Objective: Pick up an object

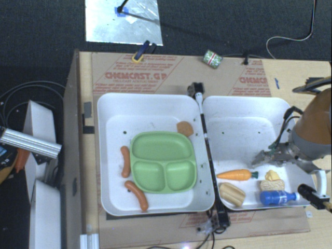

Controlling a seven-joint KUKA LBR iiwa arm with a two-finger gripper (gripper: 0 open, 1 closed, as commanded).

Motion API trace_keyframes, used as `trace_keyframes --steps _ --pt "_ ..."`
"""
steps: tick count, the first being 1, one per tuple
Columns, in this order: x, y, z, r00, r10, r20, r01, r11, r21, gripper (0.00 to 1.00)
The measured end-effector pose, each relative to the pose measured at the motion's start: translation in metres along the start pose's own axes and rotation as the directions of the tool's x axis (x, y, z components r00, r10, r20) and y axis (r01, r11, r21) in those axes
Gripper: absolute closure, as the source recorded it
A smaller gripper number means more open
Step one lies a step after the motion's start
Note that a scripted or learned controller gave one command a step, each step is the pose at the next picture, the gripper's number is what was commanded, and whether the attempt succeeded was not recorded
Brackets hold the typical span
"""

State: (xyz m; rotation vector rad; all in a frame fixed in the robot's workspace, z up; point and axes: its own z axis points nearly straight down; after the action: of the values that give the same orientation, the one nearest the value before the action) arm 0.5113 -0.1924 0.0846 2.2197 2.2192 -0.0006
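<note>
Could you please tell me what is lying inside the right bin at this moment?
The right bin holds a carrot, a bread roll, a blue bottle and a tan block. The arm covers its right part, hiding anything beneath.

The brown protective sheet (171,71) under the bins bears red print reading "CHEMCAST GP", seen at upper left; the repeat at upper right is less legible.

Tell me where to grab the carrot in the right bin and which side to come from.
Grip the carrot around the thick orange middle, coming straight down from above with the claw closing across its narrow width. It lies flat, left to right, green top pointing right, apart from the bread roll below it, so both long sides look free.
</note>
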Motion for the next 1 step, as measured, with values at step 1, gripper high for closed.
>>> trace_keyframes --steps 1 --pt "0.1027 0.0560 0.0001 1.000 -0.004 -0.003 0.004 1.000 0.000 0.00"
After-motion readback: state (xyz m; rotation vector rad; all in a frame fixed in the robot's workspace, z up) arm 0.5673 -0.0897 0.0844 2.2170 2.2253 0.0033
